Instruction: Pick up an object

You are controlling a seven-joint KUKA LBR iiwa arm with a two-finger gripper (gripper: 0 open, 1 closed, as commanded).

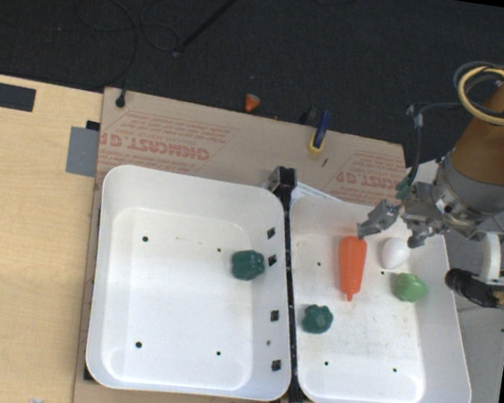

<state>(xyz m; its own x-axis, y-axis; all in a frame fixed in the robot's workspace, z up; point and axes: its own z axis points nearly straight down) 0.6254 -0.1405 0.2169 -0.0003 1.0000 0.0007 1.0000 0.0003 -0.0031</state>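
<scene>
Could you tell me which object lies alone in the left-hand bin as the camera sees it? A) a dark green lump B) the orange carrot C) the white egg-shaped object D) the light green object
A: a dark green lump sits by itself in the left bin, near the divider, while the carrot, white object and light green object lie in the right bin.

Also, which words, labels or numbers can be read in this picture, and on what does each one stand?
"CHEMCAST", printed in red on the brown cardboard sheet behind the left bin; it reads upside down from this view.
The same red print, partly hidden, behind the right bin, near the gripper; only some letters show.
Red print on the cardboard's front edge: too blurred to read.
</scene>
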